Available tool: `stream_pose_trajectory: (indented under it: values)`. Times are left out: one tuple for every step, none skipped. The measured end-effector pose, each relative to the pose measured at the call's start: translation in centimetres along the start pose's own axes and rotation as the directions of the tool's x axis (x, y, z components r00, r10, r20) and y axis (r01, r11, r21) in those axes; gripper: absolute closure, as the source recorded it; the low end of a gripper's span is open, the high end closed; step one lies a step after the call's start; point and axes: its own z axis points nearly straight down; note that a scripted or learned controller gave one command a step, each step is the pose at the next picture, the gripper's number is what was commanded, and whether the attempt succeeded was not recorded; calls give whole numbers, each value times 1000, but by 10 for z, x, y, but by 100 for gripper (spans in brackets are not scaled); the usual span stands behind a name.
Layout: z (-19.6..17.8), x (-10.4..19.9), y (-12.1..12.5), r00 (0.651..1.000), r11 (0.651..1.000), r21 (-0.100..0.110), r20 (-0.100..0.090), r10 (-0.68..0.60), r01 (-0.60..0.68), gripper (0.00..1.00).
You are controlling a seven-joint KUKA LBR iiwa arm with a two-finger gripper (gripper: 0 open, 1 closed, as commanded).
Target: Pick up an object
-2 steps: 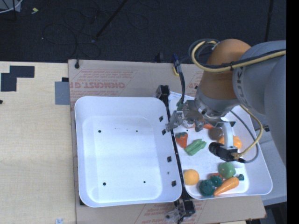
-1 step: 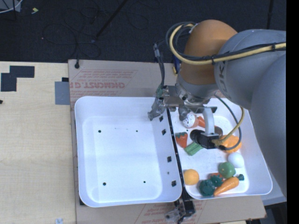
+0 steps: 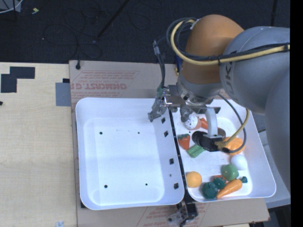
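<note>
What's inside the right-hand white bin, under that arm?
Small toy foods: an orange ball, a carrot, a dark green piece, a green ball, a white egg. The arm hides the far end of the bin, so anything there cannot be seen.

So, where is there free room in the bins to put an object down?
The whole floor of the left bin is bare, from its left wall to the rim beside the right bin. That one is crowded: orange ball, carrot, green ball and more.
</note>
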Motion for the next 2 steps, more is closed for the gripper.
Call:
stream_pose_trajectory:
  values:
    - [-7, -1, 0, 1000, 1000, 6, 2, -5, 5, 100]
    - [-7, 0, 0, 1000, 1000, 7, 3, -6, 6, 0]
